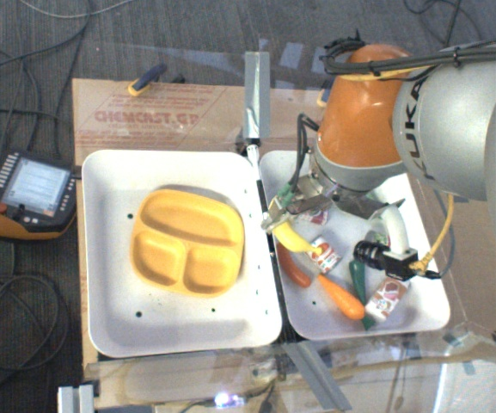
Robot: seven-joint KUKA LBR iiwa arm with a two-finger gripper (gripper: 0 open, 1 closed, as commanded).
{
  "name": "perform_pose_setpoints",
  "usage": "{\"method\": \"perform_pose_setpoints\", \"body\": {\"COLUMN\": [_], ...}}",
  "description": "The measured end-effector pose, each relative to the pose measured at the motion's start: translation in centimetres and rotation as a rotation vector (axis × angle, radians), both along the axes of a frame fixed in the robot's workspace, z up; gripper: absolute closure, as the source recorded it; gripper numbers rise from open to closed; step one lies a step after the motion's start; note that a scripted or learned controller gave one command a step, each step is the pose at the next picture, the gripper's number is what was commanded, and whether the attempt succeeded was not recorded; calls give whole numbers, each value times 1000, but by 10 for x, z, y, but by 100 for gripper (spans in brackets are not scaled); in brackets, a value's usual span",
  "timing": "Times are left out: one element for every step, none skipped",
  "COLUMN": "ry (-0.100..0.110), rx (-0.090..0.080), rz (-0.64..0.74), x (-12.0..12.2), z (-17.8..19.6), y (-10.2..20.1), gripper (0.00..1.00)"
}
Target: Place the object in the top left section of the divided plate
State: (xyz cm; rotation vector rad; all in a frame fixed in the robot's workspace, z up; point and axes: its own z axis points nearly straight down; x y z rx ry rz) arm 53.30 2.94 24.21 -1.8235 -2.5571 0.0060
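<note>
End effector [284,209] low, angled left

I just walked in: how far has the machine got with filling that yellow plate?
Nothing looks done: the divided plate in the left bin holds nothing. The tool is low in the right bin, at a yellow banana-like object. Carrying something to the top left section remains.

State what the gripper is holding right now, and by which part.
It cannot be told for sure. The gripper sits low in the right bin, right at the upper end of the yellow banana, but the view does not show the banana between the jaws.
</note>
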Motion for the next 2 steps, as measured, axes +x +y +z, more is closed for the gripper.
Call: {"method": "perform_pose_setpoints", "body": {"ry": [1,-2], "rx": [2,1], "rz": [-75,-66], "x": [-37,-14], "z": [21,82], "y": [-8,-1], "gripper": [100,100]}}
